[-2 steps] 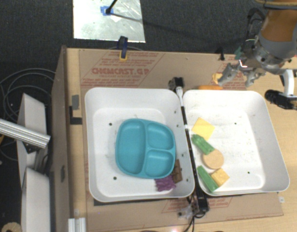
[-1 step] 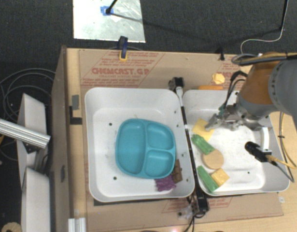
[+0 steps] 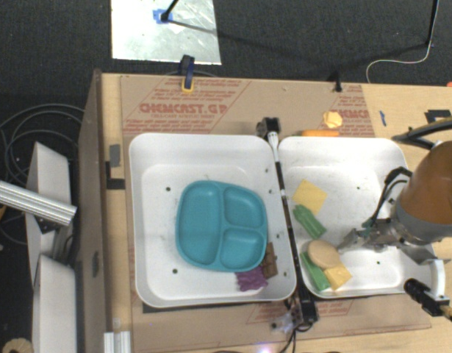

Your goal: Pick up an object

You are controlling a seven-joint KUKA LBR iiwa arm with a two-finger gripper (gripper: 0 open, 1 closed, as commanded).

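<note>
We see the grey two-finger gripper [image 3: 352,240] low in the right white bin [image 3: 358,153], beside the tan oval object [image 3: 323,254]; we cannot tell its state.

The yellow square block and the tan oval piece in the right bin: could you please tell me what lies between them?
In the camera view, a green block lies between the yellow square block and the tan oval piece.

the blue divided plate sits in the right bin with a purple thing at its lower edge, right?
Not quite. The camera view shows the blue divided plate in the left bin, not the right bin. The purple thing does lie at the plate's lower edge.
</note>
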